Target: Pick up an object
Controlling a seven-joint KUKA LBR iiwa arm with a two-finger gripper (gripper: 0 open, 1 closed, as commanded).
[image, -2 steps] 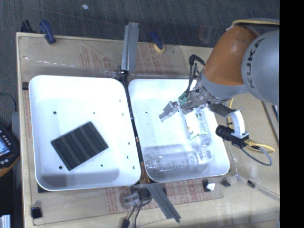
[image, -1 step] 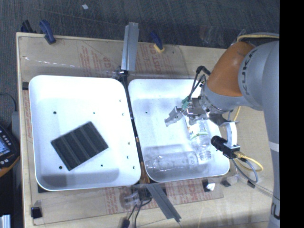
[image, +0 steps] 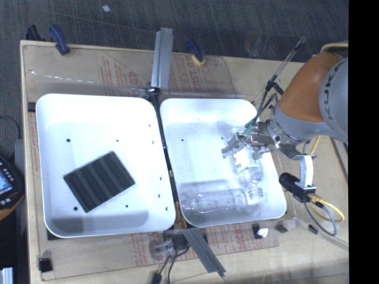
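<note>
Here, the camera view looks down at a slant on a worktop (image: 195, 64) carrying two shallow white bins side by side. The left bin (image: 53, 117) holds a dark ribbed rectangular pad (image: 99, 180), lying flat and well apart from the arm. The right bin (image: 189, 123) holds two clear plastic bottles: a larger one (image: 214, 201) lying along the near wall, and a smaller one (image: 249, 171) lying beside it toward the right wall, its far end just under the pincer (image: 244, 142). The grey arm reaches in from the right, orange band above the wrist. Whether the pincer is spread or pressed together cannot be told (glare and clutter blur it). Judging by this, the slick round bottle may roll or squirt sideways against the wall, and the grasp could close on nothing.
</note>
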